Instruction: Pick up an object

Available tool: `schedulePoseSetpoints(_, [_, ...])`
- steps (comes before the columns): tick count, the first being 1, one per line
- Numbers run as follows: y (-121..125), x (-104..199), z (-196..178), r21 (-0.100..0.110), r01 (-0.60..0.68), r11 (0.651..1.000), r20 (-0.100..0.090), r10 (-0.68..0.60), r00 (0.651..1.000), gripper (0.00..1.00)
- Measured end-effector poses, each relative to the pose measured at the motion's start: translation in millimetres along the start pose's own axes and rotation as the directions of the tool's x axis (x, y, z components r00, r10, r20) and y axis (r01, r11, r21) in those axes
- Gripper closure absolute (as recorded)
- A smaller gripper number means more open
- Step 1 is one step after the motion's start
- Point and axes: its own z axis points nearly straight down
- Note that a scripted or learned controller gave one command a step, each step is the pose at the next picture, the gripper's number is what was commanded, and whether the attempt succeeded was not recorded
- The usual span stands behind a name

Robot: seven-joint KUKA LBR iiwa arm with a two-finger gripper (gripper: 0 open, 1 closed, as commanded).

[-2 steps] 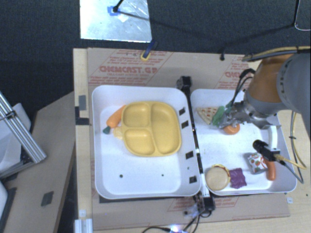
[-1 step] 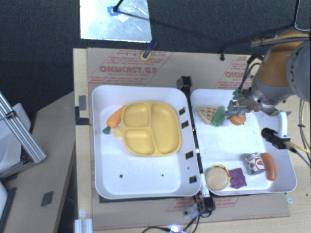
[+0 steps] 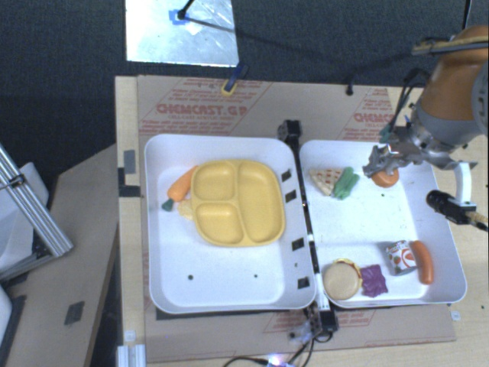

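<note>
A grey arm (image 3: 451, 125) is seen, banded in orange above the wrist, ending in a metallic hand (image 3: 380, 164).

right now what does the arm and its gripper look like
The arm is bulky and rounded, with an orange band above a grey wrist section. The gripper is a small grey metal assembly with dark parts. A dark cable runs alongside the wrist.

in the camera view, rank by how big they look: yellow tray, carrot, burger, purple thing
1. yellow tray, by far the largest
2. burger
3. carrot and purple thing: too close to rank. The carrot is longer and thinner, and partly tucked under the tray's edge.
</note>
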Motion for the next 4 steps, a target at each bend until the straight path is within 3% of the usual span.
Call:
schedulePoseSetpoints(1, [1.1, 0.0, -13.3, 0.003, 0.000, 1.000, 0.000, 0.000, 1.000, 1.00])
schedulePoseSetpoints(4, [24.4, 159.3, -9.8, 0.004, 0.006, 1.000, -0.003, -0.006, 1.000, 1.00])
